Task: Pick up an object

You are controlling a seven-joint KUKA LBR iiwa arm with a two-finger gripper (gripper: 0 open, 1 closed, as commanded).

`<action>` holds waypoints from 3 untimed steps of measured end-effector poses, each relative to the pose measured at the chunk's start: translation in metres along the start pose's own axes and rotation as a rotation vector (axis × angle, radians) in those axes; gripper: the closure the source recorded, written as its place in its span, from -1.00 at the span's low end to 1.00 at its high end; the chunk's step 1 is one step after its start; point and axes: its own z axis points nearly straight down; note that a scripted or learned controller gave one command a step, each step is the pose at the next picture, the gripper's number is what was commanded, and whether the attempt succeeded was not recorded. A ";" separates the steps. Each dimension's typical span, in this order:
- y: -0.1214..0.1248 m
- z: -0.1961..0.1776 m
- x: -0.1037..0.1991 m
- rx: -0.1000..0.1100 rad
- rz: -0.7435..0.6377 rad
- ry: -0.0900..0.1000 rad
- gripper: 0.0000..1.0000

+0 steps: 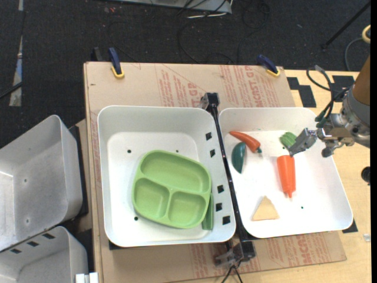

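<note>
**Gripper at the right bin's edge, nothing yet held**

The gripper (306, 140) hung low over the upper right part of the right bin (330, 175), reaching in from the right. Whether its fingers were spread or pressed together could not be told from this slanted view, and no object showed between them.

Nearest, just to the gripper's left and partly tucked under it, lay a small green piece (288, 138). Just below that sat an orange carrot (287, 174), lengthwise, its top near the gripper's tip. These two crowded each other, so a descent there would likely have nudged one while closing on the other, or pinched both badly. The carrot's rounded, tapering body looked prone to rolling or slipping free.

Farther left lay a red chili pepper (245, 139) with a dark teal oval piece (238, 157) touching or nearly touching it, both close to the bin's left wall. A grasp there risked striking the wall or the black divider (224, 170) between the bins.

Below and left, a tan wedge (265, 209) lay apart from everything, with open floor around it, though it looked flat and hard to pinch.

Farthest left, the left bin (118, 158) held a green divided tray (172, 189).
</note>
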 end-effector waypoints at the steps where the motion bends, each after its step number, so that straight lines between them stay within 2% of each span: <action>1: 0.002 -0.006 0.001 -0.012 -0.003 -0.002 -1.00; 3: -0.007 0.120 0.003 -0.004 0.000 0.000 -1.00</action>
